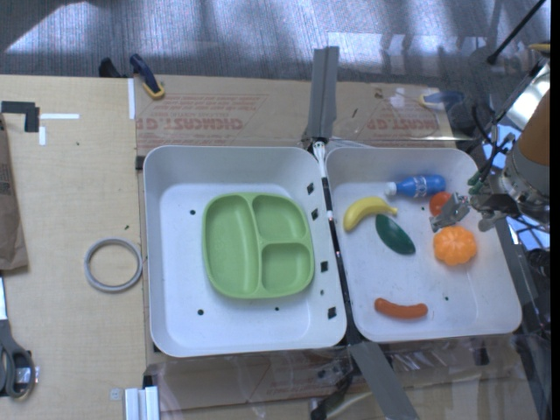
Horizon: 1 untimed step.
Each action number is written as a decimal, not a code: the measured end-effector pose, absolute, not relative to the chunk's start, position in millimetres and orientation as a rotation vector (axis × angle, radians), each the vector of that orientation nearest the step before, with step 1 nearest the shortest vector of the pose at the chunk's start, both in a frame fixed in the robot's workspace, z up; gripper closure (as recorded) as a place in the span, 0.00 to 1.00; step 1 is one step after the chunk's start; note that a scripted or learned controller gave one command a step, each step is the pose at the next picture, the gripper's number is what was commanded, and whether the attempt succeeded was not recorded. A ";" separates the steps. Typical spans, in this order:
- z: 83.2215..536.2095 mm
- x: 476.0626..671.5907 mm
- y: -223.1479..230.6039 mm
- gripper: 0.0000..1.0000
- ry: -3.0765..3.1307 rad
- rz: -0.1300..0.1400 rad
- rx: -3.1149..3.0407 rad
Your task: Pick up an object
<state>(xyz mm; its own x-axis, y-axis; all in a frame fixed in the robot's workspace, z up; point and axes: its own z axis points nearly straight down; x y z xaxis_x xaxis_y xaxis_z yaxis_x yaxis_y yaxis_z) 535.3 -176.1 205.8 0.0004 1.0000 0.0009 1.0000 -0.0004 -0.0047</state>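
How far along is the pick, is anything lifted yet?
Nothing looks lifted. The banana, dark green piece, blue bottle, orange fruit and sausage all lie in the right bin. In hand: the gripper is low over that bin, just above the orange fruit, beside a small red item. Left: closing on one piece and raising it.

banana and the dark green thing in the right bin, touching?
Cannot tell. In the camera view the banana tip and the dark green piece top end meet with no clear gap, but contact isn't plain.
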 end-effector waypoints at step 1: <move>94.8 577.0 -191.1 0.00 -1.898 0.002 -2.501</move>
<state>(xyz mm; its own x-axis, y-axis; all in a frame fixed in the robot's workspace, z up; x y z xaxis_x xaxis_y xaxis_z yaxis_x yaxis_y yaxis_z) 577.0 -191.1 94.8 0.2693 0.9631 0.0004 0.9631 -0.2693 -0.0025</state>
